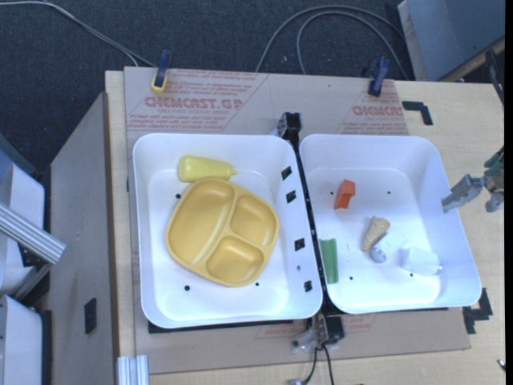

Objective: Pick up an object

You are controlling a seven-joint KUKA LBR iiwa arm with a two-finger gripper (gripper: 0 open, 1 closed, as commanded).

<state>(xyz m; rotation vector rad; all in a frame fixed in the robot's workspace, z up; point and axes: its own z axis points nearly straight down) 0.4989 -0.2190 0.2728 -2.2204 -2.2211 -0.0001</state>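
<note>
The two-finger grey gripper [481, 189] sits at the frame's right edge, outside the right white bin [425, 155]; I cannot tell its state. The nearest candidate, a small clear plastic piece [420, 259], lies lower left of it, inside the bin

the end effector [481, 189] is cut off at the right edge.

Part seen: gripper [478, 191], at the right edge of the frame, mid-height.
Colour: grey metal, with a darker teal-grey piece above.
Shape: thin angular prongs, one reaching left, one at the edge.
Detail: blurred; markings cannot be made out.
</note>
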